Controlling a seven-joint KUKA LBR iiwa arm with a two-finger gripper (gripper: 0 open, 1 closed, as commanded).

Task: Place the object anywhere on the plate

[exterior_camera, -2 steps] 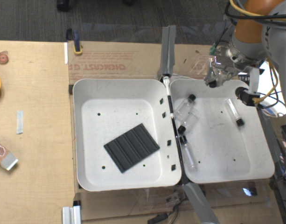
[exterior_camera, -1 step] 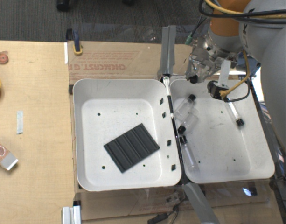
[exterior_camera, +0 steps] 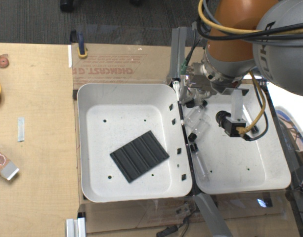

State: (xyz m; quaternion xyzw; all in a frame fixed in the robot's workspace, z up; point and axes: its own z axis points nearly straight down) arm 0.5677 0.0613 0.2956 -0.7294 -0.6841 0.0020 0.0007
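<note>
1. Arm (exterior_camera: 245, 28) comes in from the right and hangs over the seam between the two bins, wrist low near the upper-left corner of the right bin (exterior_camera: 270, 177).
2. Tool (exterior_camera: 193, 100) is a tangle of clear plastic and metal bits from this angle; can't tell how wide it's set, or whether anything's in it (too cluttered to call).
3. Plate (exterior_camera: 139, 155), a dark ribbed slab, lies flat and skewed in the left bin (exterior_camera: 92, 147), nothing on it.
4. The object to be placed: can't pick it out w/ certainty.
5. Judgement: tool sits beside the divider, prob. because the next move carries across to the plate. Drop-off not done yet.
6. Worktop (exterior_camera: 37, 93) holds odd bits at left, well apart from both bins.
</note>
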